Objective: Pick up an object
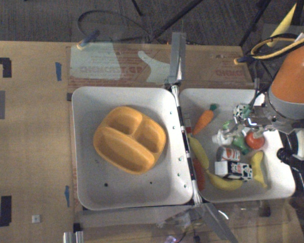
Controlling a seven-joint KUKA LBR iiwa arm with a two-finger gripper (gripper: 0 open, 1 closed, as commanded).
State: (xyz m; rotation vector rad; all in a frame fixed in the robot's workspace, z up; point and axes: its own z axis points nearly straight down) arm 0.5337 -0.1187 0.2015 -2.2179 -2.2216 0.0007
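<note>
The claw (249,121) hangs low over the tomato (255,140), seemingly to grab it; its grip I cannot tell.

Two shallow white bins sit side by side — the left bin (86,151) and the right bin (278,186). One orange divided plate (130,139) with three compartments. One toy carrot (203,120). Three yellow bananas (198,152) (224,181) (258,169) — one red tomato (255,140), one small can (228,154), one cow-patterned carton (234,170).
</note>
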